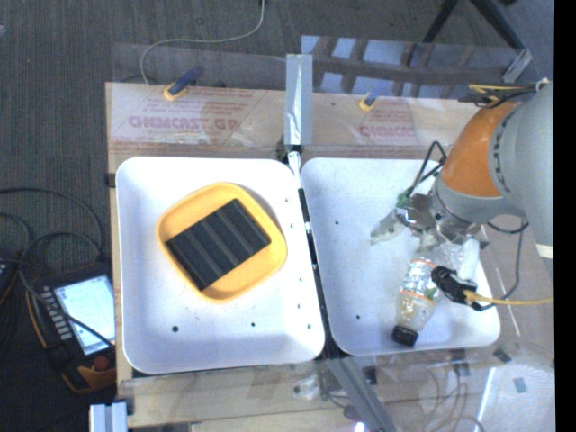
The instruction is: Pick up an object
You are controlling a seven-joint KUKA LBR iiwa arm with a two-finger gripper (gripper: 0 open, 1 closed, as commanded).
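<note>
One clear plastic bottle (417, 288) lies nearest us in the right bin (351, 268), close to that bin's front rim. Its black cap (404, 335) points toward the front edge and its body slants up and away toward the arm. A yellow cable (508, 301) runs off to the right from a dark fitting just beside the bottle's upper end.

In the left bin (144, 331) we see a rounded yellow dish (175, 219) holding a black ribbed slab (219, 243). It sits turned at a slant near the middle of that bin, well apart from the bottle.

Just behind the bottle, the gripper (412, 216) hangs over the right side of the right bin, beneath the arm's orange band (472, 162). We cannot tell whether the claw is wide or narrow, since the wrist and cables hide it. We see nothing plainly held in it. A pale scrap (387, 229) lies on the bin floor just to its left, and some crumpled clear material (465, 256) sits between the wrist and the bottle's upper end.

Farther back, a brown board (207, 124) with faded red lettering runs behind both bins, and two small clamps (181, 83) sit on its far edge. Beyond it, dark carpet (72, 25) stretches away.
</note>
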